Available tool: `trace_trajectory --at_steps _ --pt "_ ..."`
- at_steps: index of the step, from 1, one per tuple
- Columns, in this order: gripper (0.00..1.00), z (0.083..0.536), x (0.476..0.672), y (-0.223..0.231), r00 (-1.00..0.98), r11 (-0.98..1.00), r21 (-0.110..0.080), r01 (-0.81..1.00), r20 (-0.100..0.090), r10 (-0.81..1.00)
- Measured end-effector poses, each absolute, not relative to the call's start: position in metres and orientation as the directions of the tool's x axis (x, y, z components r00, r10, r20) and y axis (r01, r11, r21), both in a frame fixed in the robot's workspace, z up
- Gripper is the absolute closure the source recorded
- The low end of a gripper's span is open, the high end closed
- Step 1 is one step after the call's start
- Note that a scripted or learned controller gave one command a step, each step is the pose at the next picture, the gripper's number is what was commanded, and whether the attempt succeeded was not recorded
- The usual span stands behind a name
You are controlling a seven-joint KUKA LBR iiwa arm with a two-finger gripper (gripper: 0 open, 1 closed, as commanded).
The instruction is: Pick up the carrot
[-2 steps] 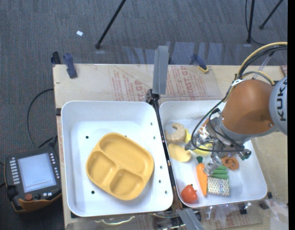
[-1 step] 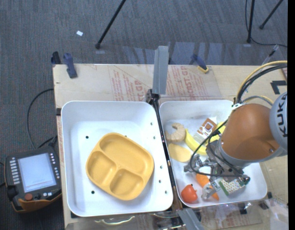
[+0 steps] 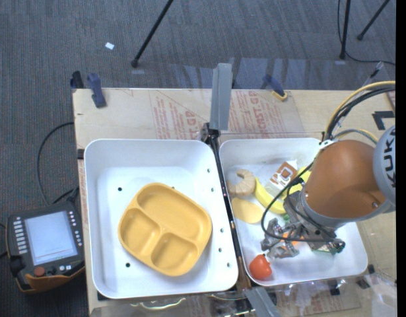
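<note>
My gripper [image 3: 287, 240] is down low in the right bin [image 3: 353, 264], near its front, under the orange wrist band [image 3: 340, 179]. A small patch of orange, likely the carrot [image 3: 293, 245], shows right at the gripper, mostly hidden by it. Whether the carrot is held cannot be made out from this view.
Around the gripper in the right bin lie a red tomato [image 3: 260, 267] at the front left, a yellow banana [image 3: 261, 193], a pale yellow disc [image 3: 246, 211], a beige bread-like piece [image 3: 241, 181] and a small carton [image 3: 282, 175]. The left bin [image 3: 100, 177] holds a yellow divided plate [image 3: 164, 228].
</note>
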State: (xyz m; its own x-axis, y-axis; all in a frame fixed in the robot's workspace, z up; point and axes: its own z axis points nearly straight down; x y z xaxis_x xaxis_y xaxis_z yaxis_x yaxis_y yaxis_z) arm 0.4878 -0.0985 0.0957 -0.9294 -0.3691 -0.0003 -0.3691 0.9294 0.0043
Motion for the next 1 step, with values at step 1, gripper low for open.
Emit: trace_trajectory --at_steps 1 --pt "1.0 0.1321 0.504 -0.1147 -0.947 0.947 0.0 -0.321 -0.002 -0.321"
